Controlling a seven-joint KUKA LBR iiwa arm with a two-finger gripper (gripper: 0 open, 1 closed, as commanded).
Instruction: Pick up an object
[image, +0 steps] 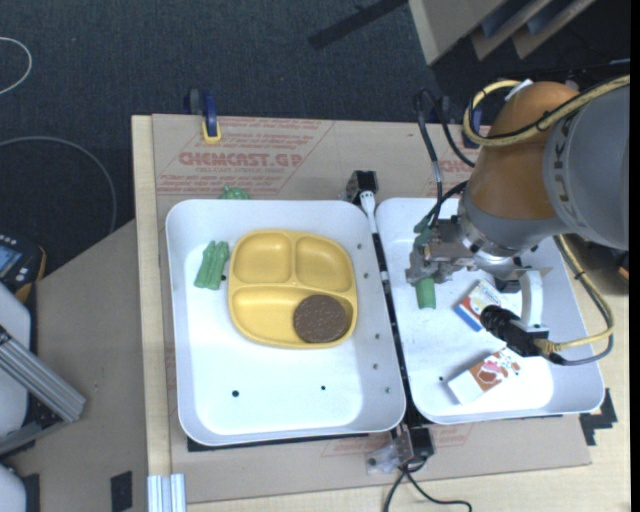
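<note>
Bench (150, 300): brown board carrying two shallow white bins side by side.

Left bin (280, 400): holds a yellow divided plate (290, 290), three compartments. A dark brown round disc (321, 318) lies in the plate's lower right compartment. A green pod-like piece (211, 265) lies on the bin floor just left of the plate, apart from it.

Right bin (440, 375): the arm (530, 170) reaches in over it from the right, orange band above the wrist, wrist low over the upper left of the bin.

Pincer (428, 268): pointing down near the bin's left wall. A small green item (427, 294) sits right at its tip. The wrist body shades the tips, so whether the item is between them or only under them cannot be told; opening likewise cannot be told.

Other contents of the right bin: a small white box with red print (487, 372) toward the front, and a small card with blue and red marking (477, 303) near the middle, partly under the arm's black fitting (505, 328).

Step in hand, by judgement: at the grasp point on the green item, either closing on it or about to. Lift not yet shown; the item looks to be at floor level.

Next move calls for: a firm close centred on the item, then a straight vertical lift clear of the bin's left wall. Item is small and narrow, so slip is likely.
</note>
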